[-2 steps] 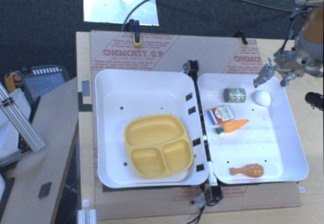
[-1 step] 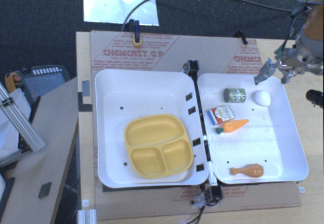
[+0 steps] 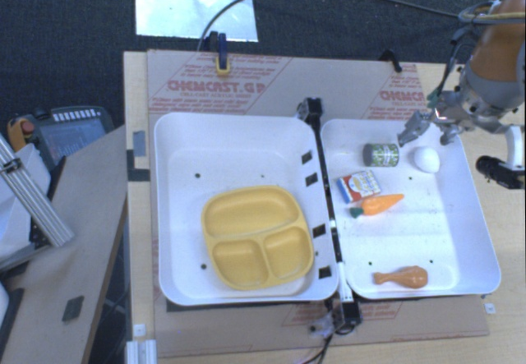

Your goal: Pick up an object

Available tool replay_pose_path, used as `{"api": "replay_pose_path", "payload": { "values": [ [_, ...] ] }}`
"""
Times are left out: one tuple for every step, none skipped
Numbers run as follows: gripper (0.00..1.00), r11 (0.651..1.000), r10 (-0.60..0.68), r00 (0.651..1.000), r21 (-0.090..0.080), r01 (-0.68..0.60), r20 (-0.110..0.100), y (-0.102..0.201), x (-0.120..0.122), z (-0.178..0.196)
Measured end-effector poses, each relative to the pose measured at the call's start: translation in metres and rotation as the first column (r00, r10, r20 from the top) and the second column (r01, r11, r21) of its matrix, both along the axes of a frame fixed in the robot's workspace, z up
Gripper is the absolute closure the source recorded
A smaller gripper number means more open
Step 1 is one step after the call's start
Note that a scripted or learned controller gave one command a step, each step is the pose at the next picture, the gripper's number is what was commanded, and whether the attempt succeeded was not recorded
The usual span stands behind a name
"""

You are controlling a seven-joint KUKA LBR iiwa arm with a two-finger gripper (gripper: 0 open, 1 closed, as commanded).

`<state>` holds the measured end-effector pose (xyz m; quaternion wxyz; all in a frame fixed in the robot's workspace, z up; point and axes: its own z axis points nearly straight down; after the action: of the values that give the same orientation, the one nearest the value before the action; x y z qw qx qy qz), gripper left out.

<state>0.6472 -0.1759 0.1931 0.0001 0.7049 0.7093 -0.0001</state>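
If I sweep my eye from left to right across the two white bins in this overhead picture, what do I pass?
Yellow divided tray in the left bin → in the right bin: small red and white packet → carrot → white egg, with the arm's tool above it.

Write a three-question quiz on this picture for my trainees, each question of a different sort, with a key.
1. True or false: the yellow divided tray lies in the right bin.
2. Which item lies nearest the end effector? A. chicken drumstick B. white egg C. carrot
3. Fill in: the green can lies on its ____.

Key
1. False; it lies in the left bin.
2. B; the egg lies just below the end effector in the picture, and the two fingers stand apart with nothing between them.
3. side; it lies left of the egg, above the small carton.
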Motion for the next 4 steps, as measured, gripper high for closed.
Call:
{"api": "replay_pose_path", "payload": {
  "values": [
    [0.0, 1.0, 0.0, 1.0, 0.0, 0.0, 0.0, 0.009, 0.0, -0.046],
    [0.0, 1.0, -0.004, 1.0, 0.004, 0.004, -0.003, 0.005, -0.007, -0.093],
    [1.0, 1.0, -0.002, 1.0, 0.001, 0.002, 0.002, 0.004, -0.005, -0.079],
    [1.0, 1.0, -0.002, 1.0, -0.002, 0.002, 0.009, 0.007, 0.0, -0.014]
  ]
}}
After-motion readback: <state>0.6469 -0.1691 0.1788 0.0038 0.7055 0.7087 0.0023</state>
